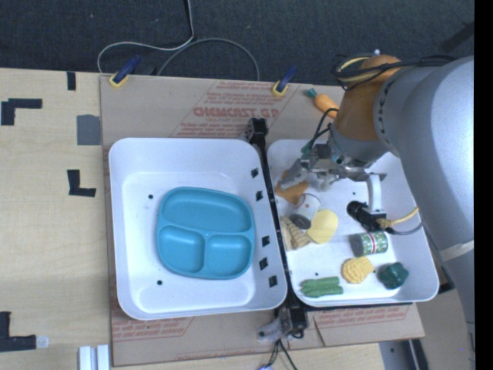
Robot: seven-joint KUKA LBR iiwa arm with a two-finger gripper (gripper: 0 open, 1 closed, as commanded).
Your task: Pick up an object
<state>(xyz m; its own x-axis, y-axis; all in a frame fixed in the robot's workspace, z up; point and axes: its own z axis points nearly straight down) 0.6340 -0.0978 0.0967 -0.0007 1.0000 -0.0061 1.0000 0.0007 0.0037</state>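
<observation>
**Toys in the right bin, arm reaching in**

At the front of the right bin (412, 287) lie a green pea pod (320, 286), a yellow corn toy (357, 269) and a dark green toy (393, 274). Behind them stand a small can (371, 243) and a yellow lemon (323, 226). The left bin (131, 176) holds a blue plate (206, 233). Farther back, the gripper (302, 177) hangs low by the divider, just beside an orange toy (291, 193). I cannot tell if its fingers are apart or closed.
</observation>
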